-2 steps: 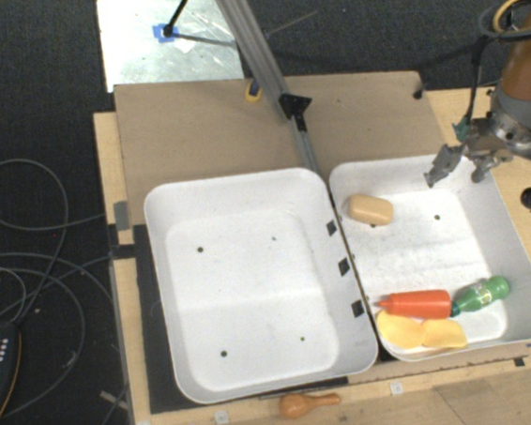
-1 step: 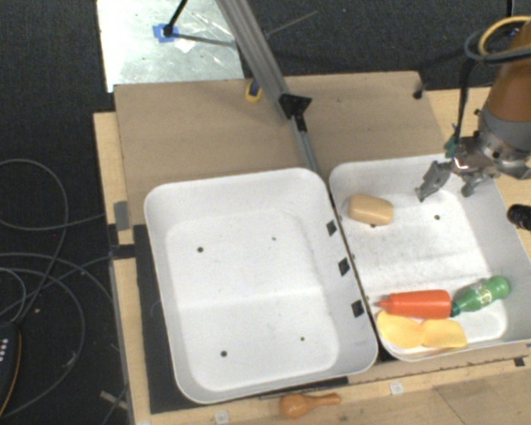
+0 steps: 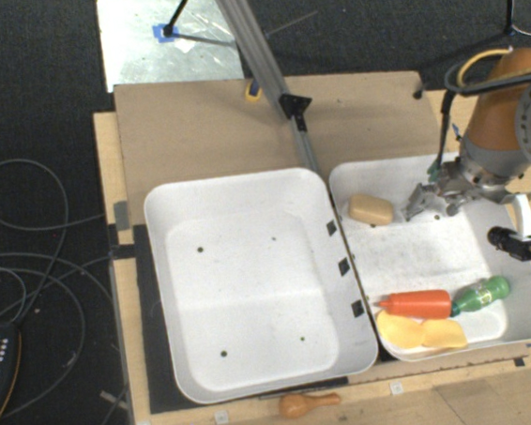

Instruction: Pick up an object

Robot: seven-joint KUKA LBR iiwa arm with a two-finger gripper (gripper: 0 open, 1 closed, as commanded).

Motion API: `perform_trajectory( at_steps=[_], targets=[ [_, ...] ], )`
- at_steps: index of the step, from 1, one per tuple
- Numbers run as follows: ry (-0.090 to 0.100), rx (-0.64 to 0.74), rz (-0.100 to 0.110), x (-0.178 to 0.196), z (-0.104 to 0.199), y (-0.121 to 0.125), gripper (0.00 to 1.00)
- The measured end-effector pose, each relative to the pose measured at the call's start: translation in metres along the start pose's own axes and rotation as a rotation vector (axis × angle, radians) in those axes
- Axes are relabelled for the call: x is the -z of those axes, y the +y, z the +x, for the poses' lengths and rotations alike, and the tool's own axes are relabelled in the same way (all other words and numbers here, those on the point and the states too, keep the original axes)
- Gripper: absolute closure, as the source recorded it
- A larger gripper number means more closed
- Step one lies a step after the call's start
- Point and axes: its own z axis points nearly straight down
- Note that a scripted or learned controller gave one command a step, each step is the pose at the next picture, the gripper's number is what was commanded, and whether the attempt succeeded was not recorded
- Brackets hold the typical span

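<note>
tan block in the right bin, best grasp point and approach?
Grip the tan block across its short width, at mid-length, coming straight down. It lies flat and alone near the far-left corner of the right bin, long axis roughly left-right, so both long faces look free. The bin wall sits close on its left, so avoid closing along the length. The gripper is just to its right.

My arm (image 3: 520, 123) is a rounded grey casing with a broad orange band (image 3: 499, 121) just above the wrist. A yellow cable and a black cable loop over the top of that band. Below the band, a thin dark cable runs beside my metal-grey gripper (image 3: 422, 204), a cluster of angular silvery parts. Beyond the gripper sit a white bracket and a black cylindrical fitting (image 3: 512, 241).
</note>
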Motion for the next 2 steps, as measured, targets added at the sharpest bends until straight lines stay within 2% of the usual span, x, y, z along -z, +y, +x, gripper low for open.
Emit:
perform_trajectory(
  at_steps=[1, 2],
  targets=[
    [-0.002, 0.000, -0.008, 0.015, -0.001, 0.003, 1.00],
    [-0.003, 0.004, -0.013, 0.079, 0.005, 0.006, 1.00]
  ],
)
